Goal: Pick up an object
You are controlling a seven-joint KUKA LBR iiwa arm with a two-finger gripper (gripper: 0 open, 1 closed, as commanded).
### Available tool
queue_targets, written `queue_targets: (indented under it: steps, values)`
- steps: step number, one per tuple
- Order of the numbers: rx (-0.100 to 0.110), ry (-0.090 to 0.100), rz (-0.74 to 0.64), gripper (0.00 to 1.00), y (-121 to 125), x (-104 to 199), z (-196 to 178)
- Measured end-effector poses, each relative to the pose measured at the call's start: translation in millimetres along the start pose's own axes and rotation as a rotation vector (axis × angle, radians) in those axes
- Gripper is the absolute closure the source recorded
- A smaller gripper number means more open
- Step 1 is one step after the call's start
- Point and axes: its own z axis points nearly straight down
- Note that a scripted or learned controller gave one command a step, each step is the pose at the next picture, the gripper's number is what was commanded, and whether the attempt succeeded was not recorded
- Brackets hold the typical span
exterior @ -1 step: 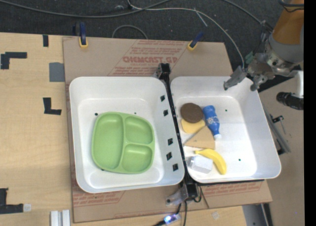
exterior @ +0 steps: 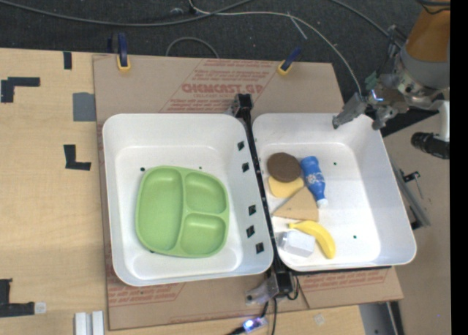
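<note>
Your arm comes in from the right edge, its orange band high in the corner and the grey wrist angled down and to the left. The gripper (exterior: pixel 362 116) hangs over the upper right corner of the right bin (exterior: pixel 380 202), above the rim rather than down among the objects. Its two dark fingers are spread apart, one pointing left toward the bin's back wall, the other shorter and nearer the wrist, and nothing sits between them.

The things you could pick lie clustered along the left side of that right bin, well apart from the gripper. A brown round disc (exterior: pixel 284 166) lies furthest back, touching a blue bottle (exterior: pixel 313 178) that lies on its side with its white cap end toward the front. Below them rest two tan wedge-shaped pieces (exterior: pixel 294 200). At the front a yellow banana (exterior: pixel 319 237) curves beside a small white block (exterior: pixel 296 244), the two touching.

In the left bin (exterior: pixel 117 180) you see a green divided plate (exterior: pixel 183 211), lying flat.
</note>
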Motion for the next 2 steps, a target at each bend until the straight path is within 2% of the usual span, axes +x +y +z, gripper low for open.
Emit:
queue_targets:
  steps: [2]
  values:
    - [0.004,0.0,-0.001,0.0,9.9,3.8,103.8]
